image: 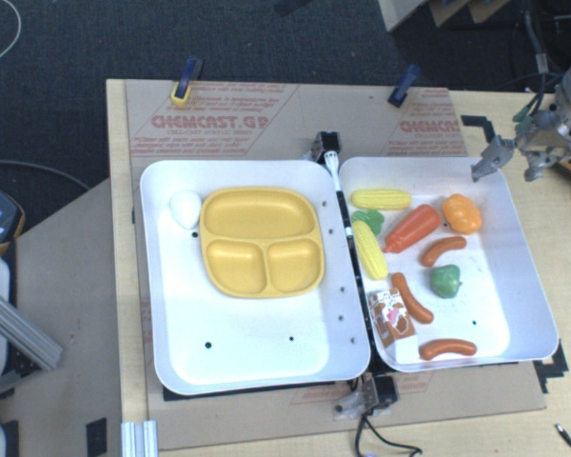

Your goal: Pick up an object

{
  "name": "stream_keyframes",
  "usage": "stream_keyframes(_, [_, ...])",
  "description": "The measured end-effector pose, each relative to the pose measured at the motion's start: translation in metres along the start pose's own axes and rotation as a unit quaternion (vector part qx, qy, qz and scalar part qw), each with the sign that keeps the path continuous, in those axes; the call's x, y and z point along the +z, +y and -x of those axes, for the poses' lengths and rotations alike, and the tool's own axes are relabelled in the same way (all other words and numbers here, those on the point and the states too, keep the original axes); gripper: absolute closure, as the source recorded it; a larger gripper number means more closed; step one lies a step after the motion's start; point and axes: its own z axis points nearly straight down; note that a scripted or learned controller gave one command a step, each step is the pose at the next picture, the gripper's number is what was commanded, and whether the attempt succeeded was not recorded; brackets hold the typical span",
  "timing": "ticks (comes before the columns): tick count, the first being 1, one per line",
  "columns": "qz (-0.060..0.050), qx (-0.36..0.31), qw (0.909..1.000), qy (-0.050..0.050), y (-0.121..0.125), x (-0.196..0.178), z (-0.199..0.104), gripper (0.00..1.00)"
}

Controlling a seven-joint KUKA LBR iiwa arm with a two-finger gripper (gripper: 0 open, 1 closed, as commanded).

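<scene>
The right bin (523, 255) holds toy food. There are two yellow corn cobs (381, 198) (368, 248), a red pepper (412, 228), an orange fruit (462, 213), a green pepper (445, 281), a green piece (366, 220), three sausages (443, 249) (412, 297) (447, 348) and a small printed packet (390, 314). My gripper (510, 165) hangs over the bin's far right corner, up and to the right of the orange fruit. It is open, with nothing between its fingers.
The left bin (171, 331) holds a yellow divided plate (262, 239) and a white egg (185, 208) beside it. A black divider with a clamp (327, 147) runs between the bins. Blue clamps (185, 81) (403, 85) grip the board's far edge.
</scene>
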Motion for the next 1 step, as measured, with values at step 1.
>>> stream_keyframes(1, [-0.006,0.001,1.0,0.002,-0.0473,0.0907,-0.0161,0.0])
